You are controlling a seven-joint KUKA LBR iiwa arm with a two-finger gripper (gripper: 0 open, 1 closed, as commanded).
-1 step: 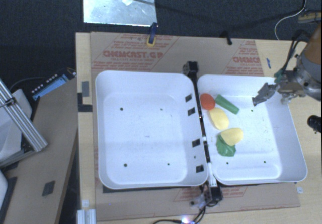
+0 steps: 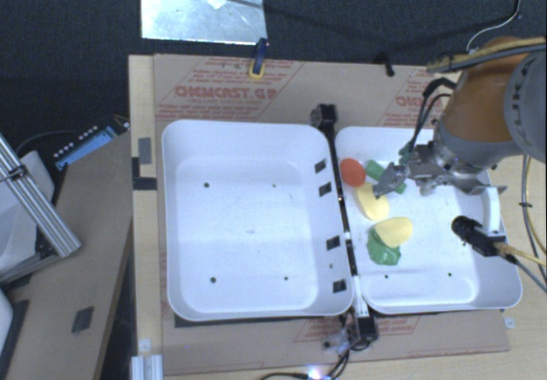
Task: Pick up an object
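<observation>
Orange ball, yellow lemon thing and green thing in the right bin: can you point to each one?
orange ball [image 2: 351, 171], camera view, middle of its top.
yellow lemon-shaped object [image 2: 394, 230], camera view, its rounded middle.
green object [image 2: 384, 252], camera view, its visible lower part under the yellow one.

White bins [image 2: 248, 135] hold an orange-red ball [image 2: 351, 171], 2 yellow pieces [image 2: 394, 230], green pieces [image 2: 384, 252]

We read red print, "CHEMCAST GP", on the brown board [image 2: 224, 90] beyond the left bin [image 2: 248, 135].
</observation>
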